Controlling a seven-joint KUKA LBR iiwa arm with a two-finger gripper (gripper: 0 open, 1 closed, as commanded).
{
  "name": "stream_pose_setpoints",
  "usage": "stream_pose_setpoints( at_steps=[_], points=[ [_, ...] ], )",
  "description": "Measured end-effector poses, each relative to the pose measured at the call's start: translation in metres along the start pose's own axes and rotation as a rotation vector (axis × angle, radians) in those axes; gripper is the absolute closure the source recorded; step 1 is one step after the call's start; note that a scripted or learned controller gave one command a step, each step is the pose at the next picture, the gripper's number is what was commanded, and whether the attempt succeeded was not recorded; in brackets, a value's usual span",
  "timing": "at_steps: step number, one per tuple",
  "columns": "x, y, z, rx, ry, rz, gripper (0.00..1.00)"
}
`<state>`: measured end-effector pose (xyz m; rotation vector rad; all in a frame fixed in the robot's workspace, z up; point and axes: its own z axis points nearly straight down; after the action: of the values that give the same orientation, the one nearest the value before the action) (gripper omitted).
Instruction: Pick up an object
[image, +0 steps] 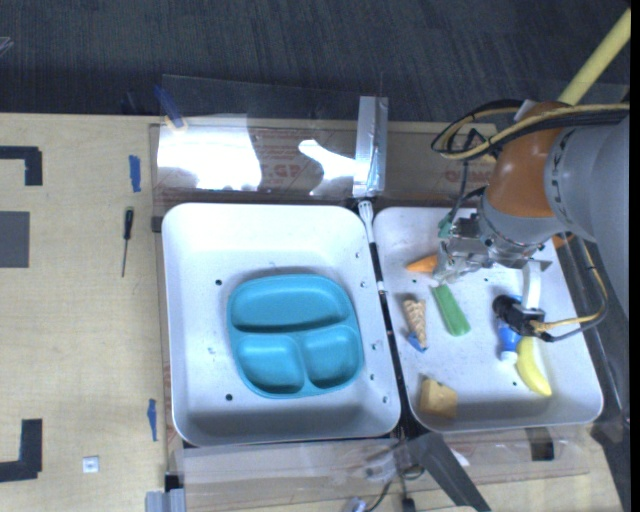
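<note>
The gripper (456, 266) is seen low over the right bin (580, 400), near its far left corner. Whether it is spread or closed cannot be made out, because the wrist above covers it. Nothing is seen clamped in it, so no object can be counted as held.

Several objects are offered in the right bin. A carrot (421, 265) lies near the left edge, just beside the gripper. A green stick (453, 309) lies just on the near side of the gripper and points toward the near edge. Its far end is touching the tool or almost touching it, but it cannot be decided which. A cone (414, 318) is found by the left edge, about at the middle of it. A brown piece (437, 397) rests close to the near left corner. A banana (534, 373) is placed toward the near right corner, well apart from the gripper.

In the left bin (185, 300) a blue tray (295, 332) is set in the middle, and it is not involved.

The task is judged to be at an early stage. Every object named rests on the floor of its bin, so nothing is lifted. The reaching part appears nearly done, with the carrot and the stick as the likely targets. What is left is the main part: one object must be closed on firmly and raised clear of the bin.
</note>
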<state>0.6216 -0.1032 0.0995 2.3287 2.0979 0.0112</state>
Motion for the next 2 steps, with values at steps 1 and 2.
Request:
stream_pose_setpoints(
  at_steps=[1,2],
  points=[
    [0.0238,-0.0284,-0.0873,0.006,-0.001,0.339,1.00],
    [0.0233,-0.0294,-0.0852,0.010,-0.002,0.339,0.00]
  ],
)
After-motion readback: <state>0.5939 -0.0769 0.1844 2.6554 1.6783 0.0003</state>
